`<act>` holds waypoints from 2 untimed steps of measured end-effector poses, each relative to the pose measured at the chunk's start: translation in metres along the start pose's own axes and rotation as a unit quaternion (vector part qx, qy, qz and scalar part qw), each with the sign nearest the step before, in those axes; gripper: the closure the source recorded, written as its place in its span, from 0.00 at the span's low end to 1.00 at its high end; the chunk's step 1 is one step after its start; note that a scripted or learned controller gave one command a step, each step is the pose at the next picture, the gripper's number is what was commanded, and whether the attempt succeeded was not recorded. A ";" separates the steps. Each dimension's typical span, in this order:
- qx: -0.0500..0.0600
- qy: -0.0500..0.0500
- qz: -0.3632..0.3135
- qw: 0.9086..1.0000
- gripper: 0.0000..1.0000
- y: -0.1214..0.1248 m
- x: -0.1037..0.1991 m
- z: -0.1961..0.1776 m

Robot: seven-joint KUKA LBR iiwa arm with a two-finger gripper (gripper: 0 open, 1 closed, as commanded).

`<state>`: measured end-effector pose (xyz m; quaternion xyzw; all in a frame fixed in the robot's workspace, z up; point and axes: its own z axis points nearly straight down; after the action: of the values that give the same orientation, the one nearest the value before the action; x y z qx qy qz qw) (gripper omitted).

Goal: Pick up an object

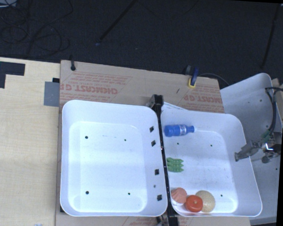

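Observation:
The right bin [236, 142] holds several objects. A blue bottle [178, 130] lies on its side near the bin's far left corner. A small green piece [174, 165] rests by the left wall at mid-depth. At the near edge three round items sit close together: a pink one [178, 195], a red one [194, 203] and a beige one [206, 200]. My gripper [248, 151] is at the right bin's right rim, well away from all the objects, with nothing seen in it.
The left bin [69, 129] stands beside the right one, with a black divider [160, 155] between them. Both rest on a cardboard sheet [114, 86] on the wooden bench. The grey arm body [252, 97] rises at the right.

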<state>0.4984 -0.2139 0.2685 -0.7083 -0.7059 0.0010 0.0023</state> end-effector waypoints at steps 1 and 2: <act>-0.002 -0.001 0.000 1.000 0.00 -0.024 0.000 -0.036; -0.003 -0.001 -0.002 1.000 0.00 -0.023 0.000 -0.073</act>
<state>0.4759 -0.2137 0.3414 -0.7066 -0.7076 0.0000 -0.0004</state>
